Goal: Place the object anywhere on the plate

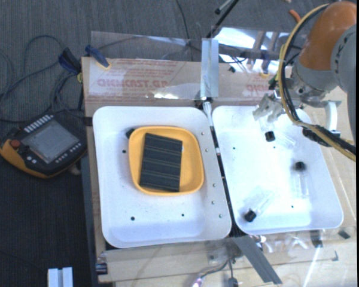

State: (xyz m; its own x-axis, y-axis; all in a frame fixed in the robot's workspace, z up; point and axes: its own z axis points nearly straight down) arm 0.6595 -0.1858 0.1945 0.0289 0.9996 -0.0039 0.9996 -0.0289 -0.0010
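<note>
The dark slab [161, 161] already lies flat on the yellow plate [194, 166] in the left bin [107, 178], so I judge placing done and need only lift my pincer [269, 115], its state untellable, off the right bin's [323, 196] far edge.

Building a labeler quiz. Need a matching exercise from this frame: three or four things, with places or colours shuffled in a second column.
Things:
1. dark ridged block
2. yellow plate
3. gripper
4. teach pendant

Places:
A. floor, left of bench
B. over right bin
C. in left bin
D. lying on the plate

Pairs: 1-D, 2-C, 3-B, 4-A
</note>
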